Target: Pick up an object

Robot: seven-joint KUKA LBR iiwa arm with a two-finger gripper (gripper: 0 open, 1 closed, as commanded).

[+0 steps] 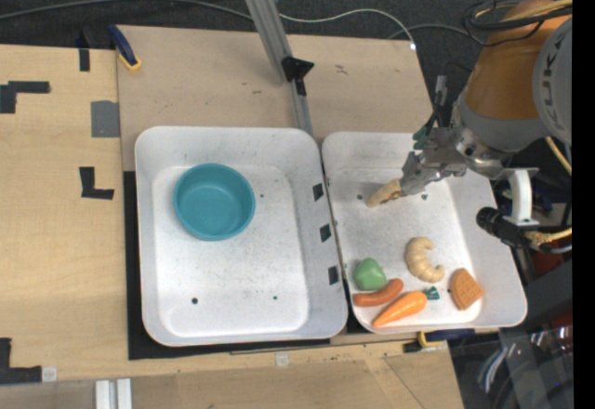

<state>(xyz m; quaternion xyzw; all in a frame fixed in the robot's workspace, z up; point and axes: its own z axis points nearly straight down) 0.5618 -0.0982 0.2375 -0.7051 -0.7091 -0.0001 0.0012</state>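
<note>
Camera view: gripper (412, 177) low over right bin (483, 230), fingers closed on one end of a tan bread piece (381, 195), which tilts over the bin's upper part. Near the bin's front: croissant (424, 258), green pepper (369, 274), sausage (376, 294), carrot (402, 308), waffle (466, 289). Left bin (279, 305) holds a teal bowl (215, 202).

bench (204, 82): wood | on it: left bin (158, 305), right bin (502, 305), side by side
</note>
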